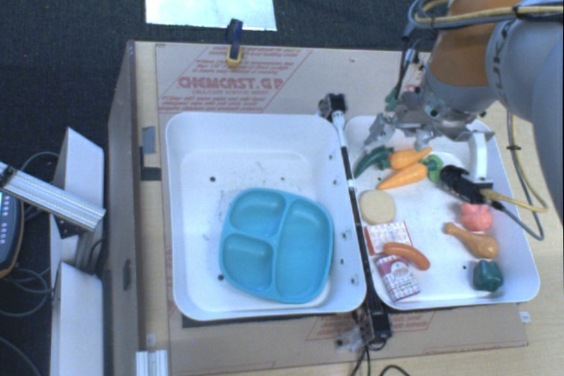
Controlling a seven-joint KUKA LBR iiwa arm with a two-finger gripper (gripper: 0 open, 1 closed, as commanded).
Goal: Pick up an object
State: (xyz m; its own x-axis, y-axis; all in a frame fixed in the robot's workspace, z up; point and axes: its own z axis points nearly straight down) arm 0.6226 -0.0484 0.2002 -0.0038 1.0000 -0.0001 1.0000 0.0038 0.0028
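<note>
Faintly, we read red print on the bench sheet (231, 84), roughly "CHEMCAST GP". We see the gripper (407, 129) low over the right bin's (520, 273) far end, above two carrots (405, 169); we cannot tell its opening or whether it holds anything. The carrots' long axes run left-right, slanting. That bin also holds a sausage (406, 255), two small red-printed packets (393, 258), a drumstick (471, 240) and a green pepper (486, 276). In the left bin (198, 154) lies a blue divided plate (277, 245).

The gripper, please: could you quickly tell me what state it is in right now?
Gripper: over the far end of the right bin, above the carrots; cannot be told whether it is open, closed or holding anything.
</note>
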